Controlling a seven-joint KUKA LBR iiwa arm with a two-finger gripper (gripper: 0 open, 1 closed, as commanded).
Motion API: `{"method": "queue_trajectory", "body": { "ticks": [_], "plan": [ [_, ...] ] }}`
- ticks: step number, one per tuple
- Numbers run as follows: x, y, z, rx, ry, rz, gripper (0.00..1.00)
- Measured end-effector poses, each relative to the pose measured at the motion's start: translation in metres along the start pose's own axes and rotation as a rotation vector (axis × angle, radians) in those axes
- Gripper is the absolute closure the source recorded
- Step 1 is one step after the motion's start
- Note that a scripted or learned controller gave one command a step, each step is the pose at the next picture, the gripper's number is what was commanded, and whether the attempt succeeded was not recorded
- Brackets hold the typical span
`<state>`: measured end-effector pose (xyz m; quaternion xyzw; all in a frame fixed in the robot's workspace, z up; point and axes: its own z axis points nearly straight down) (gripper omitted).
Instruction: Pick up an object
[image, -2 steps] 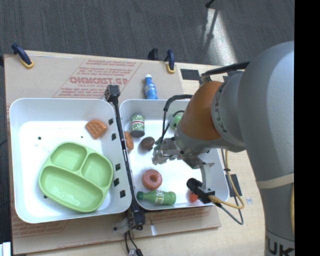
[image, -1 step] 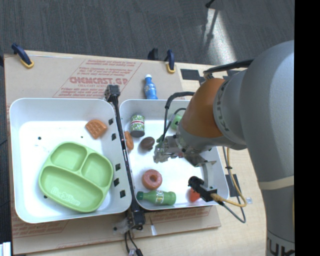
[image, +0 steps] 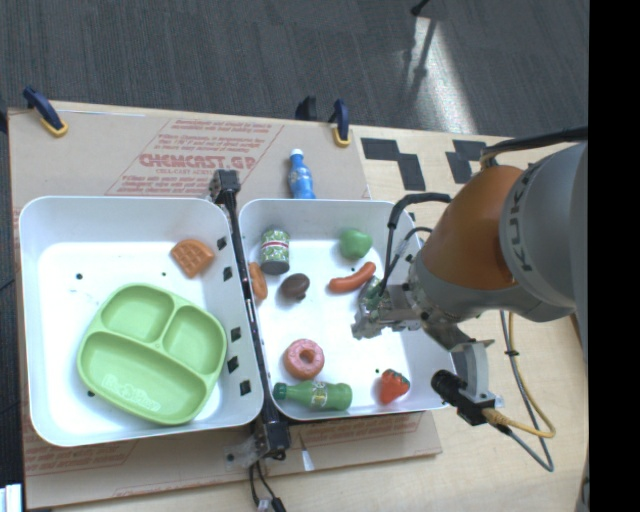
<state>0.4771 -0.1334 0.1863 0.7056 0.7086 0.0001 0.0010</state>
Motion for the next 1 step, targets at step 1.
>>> {"method": "queue_trajectory", "body": {
  "ticks": [1],
  "plan": [
    [-0.0404, 0.0953, -0.0808, -0.001, 0.000, -0.002, 1.00]
  ]
}}
